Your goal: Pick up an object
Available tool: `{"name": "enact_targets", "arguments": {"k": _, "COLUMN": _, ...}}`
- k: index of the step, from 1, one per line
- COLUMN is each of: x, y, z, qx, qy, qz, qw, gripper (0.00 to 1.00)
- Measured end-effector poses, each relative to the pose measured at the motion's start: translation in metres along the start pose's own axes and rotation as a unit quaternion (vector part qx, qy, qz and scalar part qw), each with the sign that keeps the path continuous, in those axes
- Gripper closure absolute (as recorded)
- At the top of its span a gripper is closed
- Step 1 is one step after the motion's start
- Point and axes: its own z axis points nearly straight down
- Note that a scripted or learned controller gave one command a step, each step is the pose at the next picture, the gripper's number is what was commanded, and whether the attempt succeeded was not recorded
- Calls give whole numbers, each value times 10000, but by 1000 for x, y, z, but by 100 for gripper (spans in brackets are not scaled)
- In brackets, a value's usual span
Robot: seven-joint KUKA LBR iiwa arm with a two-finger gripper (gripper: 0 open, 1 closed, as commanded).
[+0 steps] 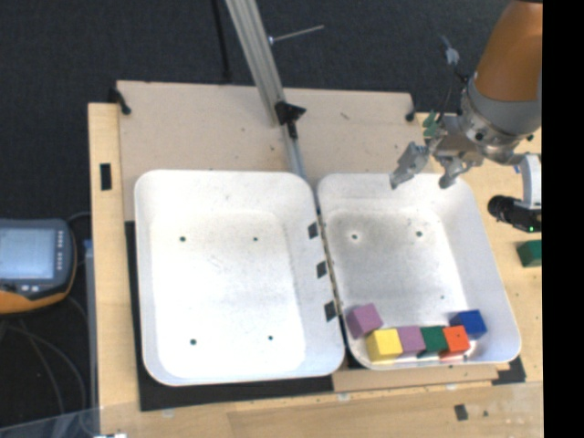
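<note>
The gripper (427, 167) is seen above the far rim of the right bin (488, 245), its fingers spread apart with nothing between them. The coloured blocks (415, 336) are clustered along the bin's near edge, well apart from the fingers, toward the camera.

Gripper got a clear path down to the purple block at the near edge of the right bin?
Probably yes. The purple block lies uncovered, apart from the yellow block, and the open gripper hangs above the bin's far edge.

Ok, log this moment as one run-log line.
gripper: open, nothing held, above right bin far edge | blocks: clustered at near edge | pick: not yet done
</note>
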Motion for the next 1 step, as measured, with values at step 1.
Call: {"name": "enact_targets", "arguments": {"k": 1, "x": -45, "y": 12, "z": -242, "qx": -53, "qy": -20, "qz": 12, "qw": 10000, "gripper": 0}}
